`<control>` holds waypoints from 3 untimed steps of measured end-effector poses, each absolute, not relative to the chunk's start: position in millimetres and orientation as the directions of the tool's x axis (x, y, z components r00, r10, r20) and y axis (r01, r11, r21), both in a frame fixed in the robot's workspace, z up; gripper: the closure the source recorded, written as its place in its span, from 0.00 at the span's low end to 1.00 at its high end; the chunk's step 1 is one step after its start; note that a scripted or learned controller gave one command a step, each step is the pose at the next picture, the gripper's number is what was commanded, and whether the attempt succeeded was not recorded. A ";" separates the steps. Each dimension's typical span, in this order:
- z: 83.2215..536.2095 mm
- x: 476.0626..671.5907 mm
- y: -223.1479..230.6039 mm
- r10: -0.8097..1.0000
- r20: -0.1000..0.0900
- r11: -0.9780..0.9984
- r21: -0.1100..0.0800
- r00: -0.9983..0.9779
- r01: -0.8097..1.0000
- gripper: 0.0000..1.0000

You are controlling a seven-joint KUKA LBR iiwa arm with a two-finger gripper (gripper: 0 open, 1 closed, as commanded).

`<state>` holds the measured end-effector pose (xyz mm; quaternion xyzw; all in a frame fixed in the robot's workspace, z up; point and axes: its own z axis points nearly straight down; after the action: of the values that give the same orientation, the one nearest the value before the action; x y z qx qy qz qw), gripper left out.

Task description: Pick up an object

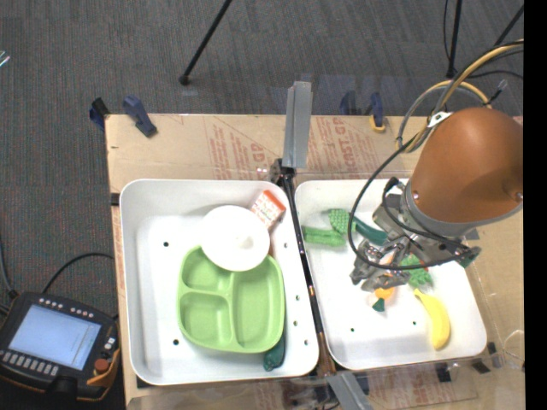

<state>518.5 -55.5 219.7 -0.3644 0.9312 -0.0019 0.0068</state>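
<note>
Much of the right bin (342,348) was covered by the arm (468,165), whose large orange band hid the bin's corner at about 1 o'clock. The claw (382,267) was seen low over the middle of this bin, but it was dark and mixed with cables and shadows, so it could not be told whether it was released, clenched or grasping something. Just under it, at 6 o'clock from it, a small orange object (384,295) was partly seen; its shape was hard to make out, and it could not be decided whether it was touched by the claw. A yellow banana (436,319) was laid near the bin's 5 o'clock corner, apart from the claw. A green object (328,231) was found at 9 o'clock from the claw, and part of it was cut off by the claw's body.

In the left bin (141,314) a green divided tray (231,306) was placed, and its upper edge was overlapped by a white round plate (236,237). A small white and orange box (269,209) was seen at 1 o'clock from the plate, against the bin's wall. A dark green thing (273,359) was half hidden under the tray at 5 o'clock, and it could not be identified.

The arm was reached in from 3 o'clock, with the wrist pointed down and cables looped above it. Both bins were carried by the desk (197,148).
</note>
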 end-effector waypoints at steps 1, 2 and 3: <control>86.2 528.2 -86.7 -0.797 -0.002 0.603 0.003 -0.603 -0.797 1.00; 86.6 528.2 -86.7 -0.797 -0.002 0.604 0.003 -0.604 -0.797 0.00; 86.2 500.5 -87.4 -0.802 -0.001 0.598 0.005 -0.598 -0.802 0.00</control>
<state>500.5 -87.4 86.2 -0.4485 0.8938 0.0023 -0.0004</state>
